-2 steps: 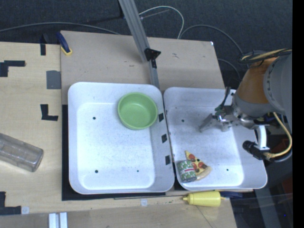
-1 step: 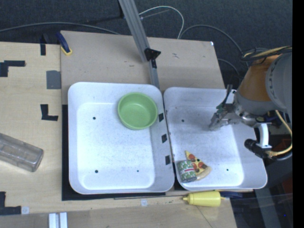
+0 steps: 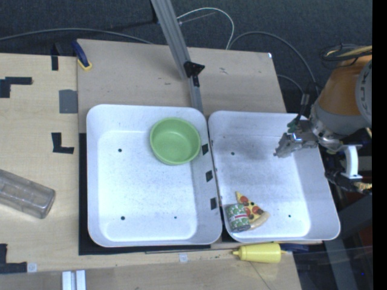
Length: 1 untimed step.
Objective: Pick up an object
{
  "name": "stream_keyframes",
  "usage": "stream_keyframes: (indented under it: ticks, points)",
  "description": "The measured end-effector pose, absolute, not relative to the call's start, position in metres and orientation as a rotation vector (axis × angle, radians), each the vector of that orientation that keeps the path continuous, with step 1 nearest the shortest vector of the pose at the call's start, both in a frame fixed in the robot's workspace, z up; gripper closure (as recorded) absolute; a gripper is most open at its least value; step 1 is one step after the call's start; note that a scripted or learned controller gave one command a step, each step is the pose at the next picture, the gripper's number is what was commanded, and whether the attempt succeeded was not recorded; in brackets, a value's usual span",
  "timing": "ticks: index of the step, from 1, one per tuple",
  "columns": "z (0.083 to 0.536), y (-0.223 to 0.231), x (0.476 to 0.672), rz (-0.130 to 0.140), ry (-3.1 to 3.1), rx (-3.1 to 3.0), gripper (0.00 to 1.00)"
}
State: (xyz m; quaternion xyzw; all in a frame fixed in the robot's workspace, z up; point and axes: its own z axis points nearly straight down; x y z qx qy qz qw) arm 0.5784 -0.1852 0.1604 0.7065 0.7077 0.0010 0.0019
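Observation:
A green bowl sits upright at the back right of the left bin. A small pizza-slice toy lies at the front left of the right bin. My gripper hangs over the right bin's back right part, well behind and to the right of the toy, with nothing seen between its fingers.
A yellow bottle lies on the bench just in front of the right bin. A clear plastic tube rests at the far left. A grey metal pole slants down to the gap between the bins. Cables run behind them.

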Motion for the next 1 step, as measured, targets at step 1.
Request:
stream_keyframes:
  ticks: [1]
  points:
    - [0.2031,-0.1832,0.5789,0.003,2.221,2.217,1.00]
